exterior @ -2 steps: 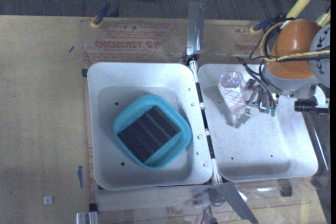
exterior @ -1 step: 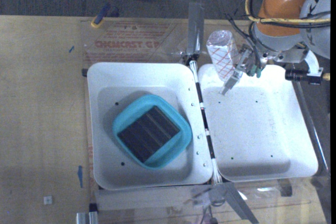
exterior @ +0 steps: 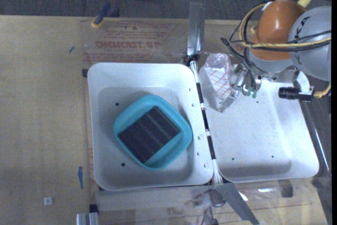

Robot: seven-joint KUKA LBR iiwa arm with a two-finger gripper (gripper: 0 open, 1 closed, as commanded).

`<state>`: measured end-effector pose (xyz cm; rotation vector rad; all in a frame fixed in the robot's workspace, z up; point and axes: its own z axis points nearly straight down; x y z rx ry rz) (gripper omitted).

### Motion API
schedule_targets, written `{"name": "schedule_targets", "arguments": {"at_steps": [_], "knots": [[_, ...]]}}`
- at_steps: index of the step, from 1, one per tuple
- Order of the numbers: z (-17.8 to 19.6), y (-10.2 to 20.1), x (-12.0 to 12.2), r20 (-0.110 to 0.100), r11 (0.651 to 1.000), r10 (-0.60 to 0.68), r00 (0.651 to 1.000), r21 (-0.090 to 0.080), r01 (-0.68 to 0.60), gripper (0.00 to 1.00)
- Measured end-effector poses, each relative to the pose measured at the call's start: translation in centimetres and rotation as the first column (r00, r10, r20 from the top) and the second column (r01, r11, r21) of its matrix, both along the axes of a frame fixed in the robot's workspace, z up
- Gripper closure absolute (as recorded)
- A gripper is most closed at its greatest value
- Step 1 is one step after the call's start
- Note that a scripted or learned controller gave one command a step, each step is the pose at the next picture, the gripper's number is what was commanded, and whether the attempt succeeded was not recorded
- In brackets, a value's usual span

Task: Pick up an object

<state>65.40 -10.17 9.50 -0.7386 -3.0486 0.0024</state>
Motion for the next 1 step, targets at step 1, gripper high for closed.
{"name": "schedule_targets", "arguments": {"at_steps": [1], "knots": [[9.07,6.4,0.63,0.011,0.981,-0.193,0.981,0.001,0.193,1.0]]}}
